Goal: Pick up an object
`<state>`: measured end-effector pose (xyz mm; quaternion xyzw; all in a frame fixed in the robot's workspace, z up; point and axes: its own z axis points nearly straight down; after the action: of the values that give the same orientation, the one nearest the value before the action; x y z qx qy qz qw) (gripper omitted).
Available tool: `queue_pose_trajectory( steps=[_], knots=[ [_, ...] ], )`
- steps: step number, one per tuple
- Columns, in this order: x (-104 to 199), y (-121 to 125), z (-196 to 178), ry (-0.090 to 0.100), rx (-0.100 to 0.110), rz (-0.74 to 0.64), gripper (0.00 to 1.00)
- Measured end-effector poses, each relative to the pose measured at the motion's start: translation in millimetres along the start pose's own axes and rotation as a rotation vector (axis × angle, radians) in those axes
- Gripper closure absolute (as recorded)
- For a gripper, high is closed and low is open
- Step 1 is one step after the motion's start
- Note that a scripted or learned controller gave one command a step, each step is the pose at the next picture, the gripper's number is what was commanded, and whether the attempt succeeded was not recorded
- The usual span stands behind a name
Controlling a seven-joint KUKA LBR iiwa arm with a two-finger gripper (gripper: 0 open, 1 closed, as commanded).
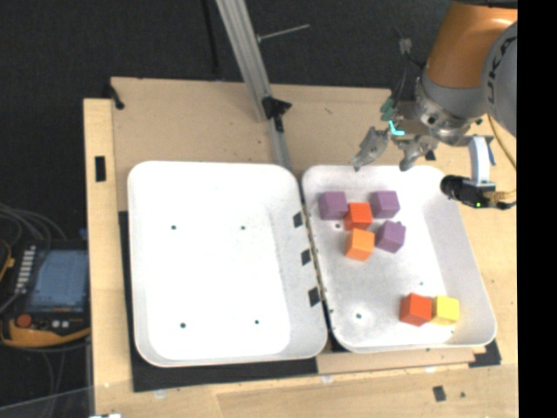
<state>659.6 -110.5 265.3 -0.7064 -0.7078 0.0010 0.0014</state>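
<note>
My gripper (388, 155) hangs open above the far edge of the right bin (461, 242), with nothing between its fingers. Just below it lies a cluster of blocks: a purple block (332, 205), an orange block (359, 214), a second purple block (384, 204), a third purple block (392, 235) and a lighter orange block (359, 244). Near the bin's front right corner an orange-red block (418, 308) sits against a yellow block (446, 308).
The left bin (218, 259) lies beside the right one. A slanted metal pole (248, 55) rises behind the seam between the bins. A device with cables (52, 286) sits off the bench's left edge.
</note>
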Motion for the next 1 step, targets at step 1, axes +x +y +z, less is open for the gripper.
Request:
queue_pose_trajectory(
  steps=[1],
  knots=[
    [-0.4, 0.6, -2.6, -0.002, -0.004, -0.001, 0.0]
  ],
)
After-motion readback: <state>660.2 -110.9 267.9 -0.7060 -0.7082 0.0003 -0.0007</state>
